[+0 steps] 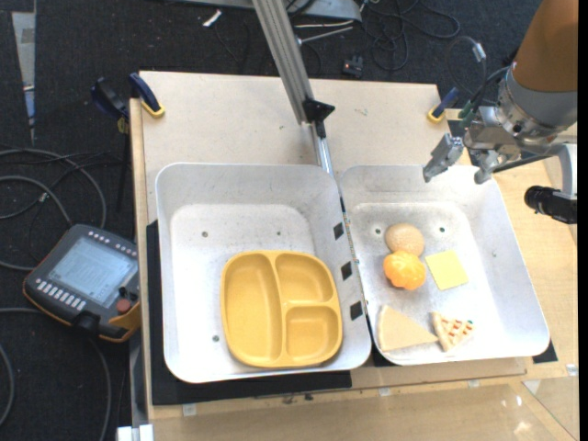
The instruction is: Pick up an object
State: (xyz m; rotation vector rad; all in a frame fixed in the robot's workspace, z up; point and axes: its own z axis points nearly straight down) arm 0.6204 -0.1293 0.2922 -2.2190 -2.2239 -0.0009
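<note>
A fixed camera looked down at a slant on a pale wooden bench (386,108) that carried two shallow white bins side by side. The left bin (184,246) held a yellow plastic plate (280,308) divided into three compartments, lying flat towards the near edge. The right bin (496,237) held five small toy foods gathered in its middle and near part: a pale tan bread roll (404,239), an orange fruit (404,270) touching the roll on its near side, a flat yellow cheese square (446,269) just to the right of the orange, a beige wedge (404,329) by the near left corner, and a small pizza slice (453,331) just to the right of the wedge. The grey arm with its orange band (551,35) reached in from the right, and its gripper (462,162) hung over the far right corner of the right bin, well apart from the foods. Its two dark fingers (439,162) were spread apart with a clear gap between them, and nothing sat in that gap. A slanted metal pole (285,49) crossed the far side of the bench and met it near the seam between the bins. On the dark floor to the left lay a grey and orange handheld control pendant (87,278) with its cable.
</note>
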